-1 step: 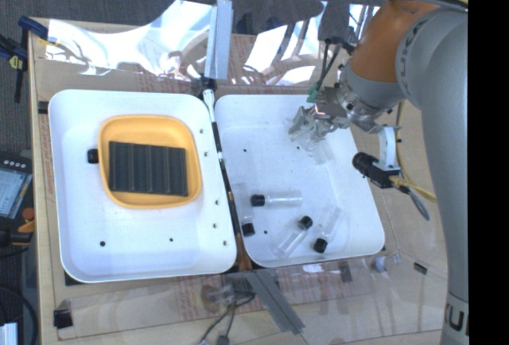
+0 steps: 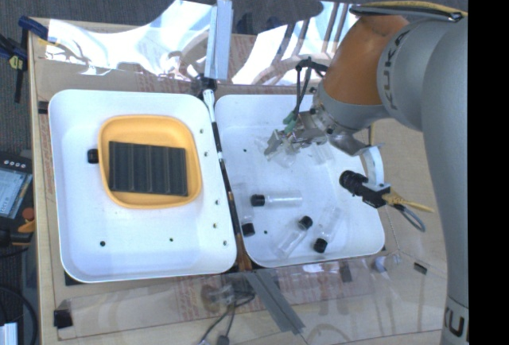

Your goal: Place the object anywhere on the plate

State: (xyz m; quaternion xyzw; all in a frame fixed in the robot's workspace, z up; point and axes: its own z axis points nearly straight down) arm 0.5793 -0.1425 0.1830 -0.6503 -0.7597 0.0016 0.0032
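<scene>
Clear plastic vials with black caps are the objects here, and they lie loose on the floor of the right bin (image 2: 350, 109). One vial (image 2: 274, 199) rests on its side near the bin's middle, its cap pointing left. A second vial (image 2: 290, 240) lies lower down toward the near wall, and a third vial (image 2: 328, 228) sits tilted just to its right, its black cap at the lower end. A loose black cap (image 2: 305, 222) rests between them, and another small black piece (image 2: 247, 230) sits by the bin's left wall.

The plate (image 2: 148, 161) is a yellow rounded-rectangle dish with a dark ribbed insert, lying in the left bin (image 2: 71, 232), well apart from the vials. A small black item (image 2: 93, 156) sits just beside the plate's left rim.

The gripper (image 2: 280, 145) hangs over the upper part of the right bin, above and apart from the vials, with the grey arm (image 2: 421, 65) and its orange band reaching in from the right. I cannot tell whether the jaws are spread or pressed together; they blur against the white bin floor, and nothing can be made out between them.

Crumpled foil (image 2: 119, 49) lies on the bench (image 2: 413, 145) behind both bins.
</scene>
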